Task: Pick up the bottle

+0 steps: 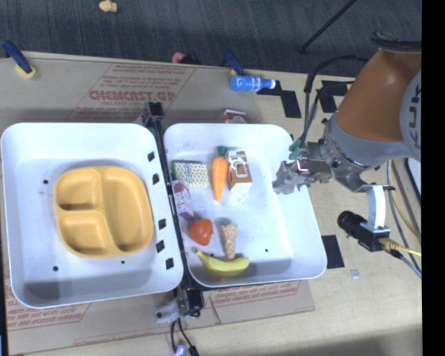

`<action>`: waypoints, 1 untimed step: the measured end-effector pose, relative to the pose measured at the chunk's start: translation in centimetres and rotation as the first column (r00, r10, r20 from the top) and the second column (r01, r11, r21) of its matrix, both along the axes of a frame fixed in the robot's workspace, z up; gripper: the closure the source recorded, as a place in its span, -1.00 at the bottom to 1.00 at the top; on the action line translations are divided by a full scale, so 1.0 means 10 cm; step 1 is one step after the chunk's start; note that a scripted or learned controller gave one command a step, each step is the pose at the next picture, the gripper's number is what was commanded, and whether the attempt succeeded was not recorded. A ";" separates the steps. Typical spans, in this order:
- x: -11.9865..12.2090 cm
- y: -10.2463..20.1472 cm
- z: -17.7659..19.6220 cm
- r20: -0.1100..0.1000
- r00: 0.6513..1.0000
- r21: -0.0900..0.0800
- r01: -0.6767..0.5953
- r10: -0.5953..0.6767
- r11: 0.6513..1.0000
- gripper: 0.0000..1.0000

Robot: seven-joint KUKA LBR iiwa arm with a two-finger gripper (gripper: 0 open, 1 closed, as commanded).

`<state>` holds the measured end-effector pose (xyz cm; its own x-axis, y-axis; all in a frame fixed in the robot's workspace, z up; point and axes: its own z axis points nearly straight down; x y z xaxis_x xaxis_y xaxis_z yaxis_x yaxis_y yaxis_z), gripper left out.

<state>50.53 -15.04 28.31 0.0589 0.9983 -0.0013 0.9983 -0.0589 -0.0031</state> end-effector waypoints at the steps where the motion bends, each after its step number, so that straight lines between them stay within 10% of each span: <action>1: -0.29 -0.53 -0.35 -0.002 0.963 0.001 0.270 -0.270 0.963 1.00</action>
<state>47.61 -20.38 24.79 0.3264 0.9452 -0.0002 0.9452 -0.3264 -0.0056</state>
